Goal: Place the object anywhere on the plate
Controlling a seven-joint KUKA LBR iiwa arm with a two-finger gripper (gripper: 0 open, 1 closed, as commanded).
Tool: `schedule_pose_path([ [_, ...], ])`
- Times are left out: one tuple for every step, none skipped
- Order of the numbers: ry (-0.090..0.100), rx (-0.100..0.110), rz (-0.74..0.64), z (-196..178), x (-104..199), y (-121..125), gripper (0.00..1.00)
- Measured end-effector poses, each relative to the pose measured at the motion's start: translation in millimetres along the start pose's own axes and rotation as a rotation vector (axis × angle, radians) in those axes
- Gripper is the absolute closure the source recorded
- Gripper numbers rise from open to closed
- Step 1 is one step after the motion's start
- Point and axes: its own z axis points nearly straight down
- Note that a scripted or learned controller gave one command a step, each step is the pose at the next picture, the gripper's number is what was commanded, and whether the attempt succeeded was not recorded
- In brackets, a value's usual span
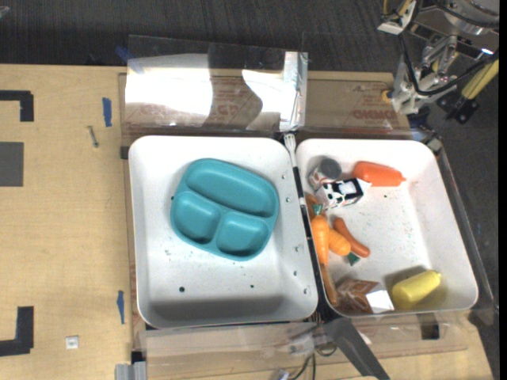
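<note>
Nearest the lens, along the front wall of the shallow white right-hand bin (pixel 455 212), a brown crinkled packet with a white label (pixel 363 294) is lying beside a yellow rounded plastic toy (pixel 416 286), the two almost touching. Either would probably be light; the yellow piece is looking smooth and hard, so it may be slipping unless pinched across its narrow middle, while the packet is likely soft and crumpling under the fingers.

Further back, orange toy carrots (pixel 337 238) are lying heaped against the left wall of that bin, tangled and close to the wall, which is making a clean hold awkward. Behind them a small black-and-white toy figure (pixel 342 191) is resting next to a grey round piece (pixel 325 167), and a plump orange plastic vegetable (pixel 378 173) is lying alone toward the back, well apart from the walls. It is looking stiff and light, best taken across its short axis.

Left of all this, the teal three-compartment plastic plate (pixel 224 207) is sitting in the middle of the white left-hand bin (pixel 158 275), with nothing on it, so which object is meant I cannot tell.

Farthest off, beyond the back right corner, the robot's gripper (pixel 438 60) is hanging above the dark floor, too cluttered by cables to judge how its fingers stand.
</note>
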Motion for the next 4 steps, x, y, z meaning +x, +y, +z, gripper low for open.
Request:
schedule_pose_path([
  [0.0, 0.002, -0.324, -85, 22, -11, 1.0],
  [0.007, -0.003, -0.382, -94, 146, 63, 1.0],
  [0.0, -0.01, -0.513, -86, 134, -43, 1.0],
  [0.0, -0.016, -0.541, 40, 154, 19, 1.0],
])
